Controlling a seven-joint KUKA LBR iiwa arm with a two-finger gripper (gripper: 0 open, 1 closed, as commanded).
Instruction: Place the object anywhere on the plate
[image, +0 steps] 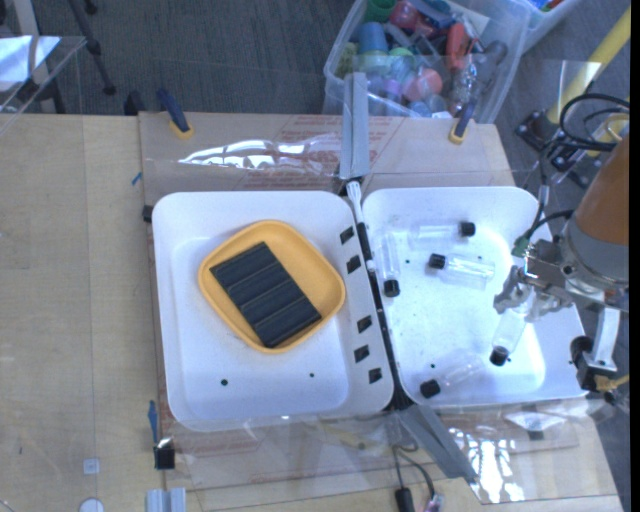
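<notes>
The glossy white left bin (180, 390) holds a rounded-square yellow plate (220, 300) bearing a ribbed black pad (270, 293). In the right bin (470, 390) lie clear plastic vials with black caps. The gripper (517, 303) is clamped on one vial (506, 335), which hangs cap-down just under the fingers; another vial (460, 265) lies nearby.

Plate (271, 285): yellow, rounded square, lying flat in the left bin, turned at a slant, with a dark ribbed pad on top.
Vials (460, 266): clear tubes with black caps (several), scattered on their sides across the right bin.
Vial by the arm (506, 338): tilted, cap downward.
</notes>
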